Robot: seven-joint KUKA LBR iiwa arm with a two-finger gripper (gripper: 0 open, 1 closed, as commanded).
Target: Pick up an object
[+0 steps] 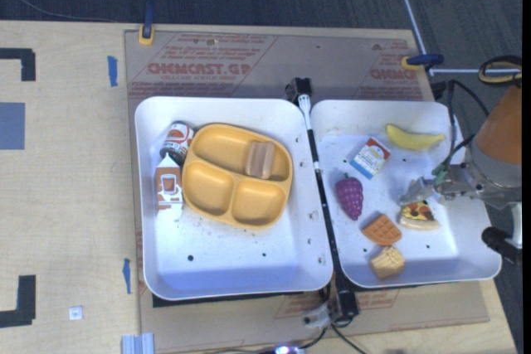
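Observation:
In the right bin lie a yellow banana, a small white and blue carton, a purple bunch of grapes, a brown waffle, a tan bread piece and a pizza slice. My gripper reaches in from the right, low over the bin. It sits just above the pizza slice, below the banana. Nothing is visibly held in it.
The left bin holds a yellow divided plate with a brown block in one compartment. A small can and an orange-white carton lie beside the plate. Cables and a blue clamp are at the back right.

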